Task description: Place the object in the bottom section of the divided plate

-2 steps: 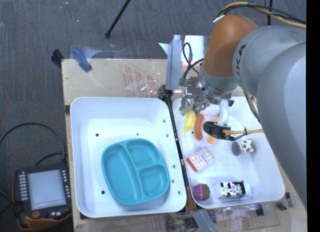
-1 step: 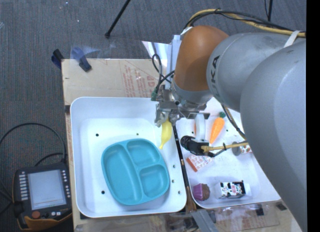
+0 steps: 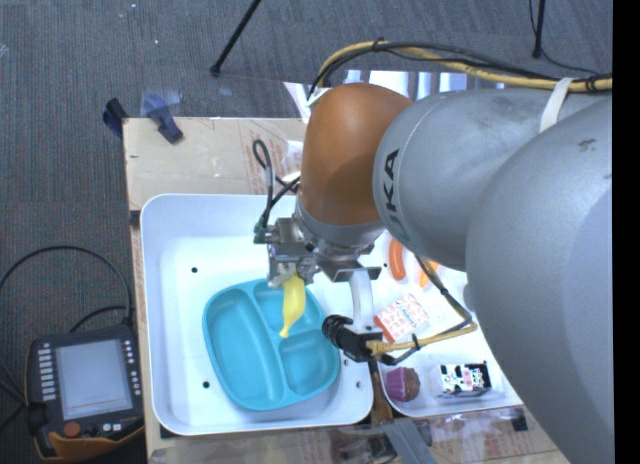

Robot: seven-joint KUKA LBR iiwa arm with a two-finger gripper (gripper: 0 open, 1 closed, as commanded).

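Yellow, the toy banana (image 3: 292, 305) hung from your fingers (image 3: 291, 274), which clenched its upper end, directly below them over the blue divided plate (image 3: 245, 357). It likely was light, slick plastic; you'd best grip mid-body.

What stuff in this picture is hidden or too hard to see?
- End effector: the arm's orange band covers it in the camera view, so its grip on the yellow banana is unclear.
- Right bin: the grey arm covers most of it.
- Blue divided plate: its top edge sits under the end effector.
- Small packets: print too small to read.
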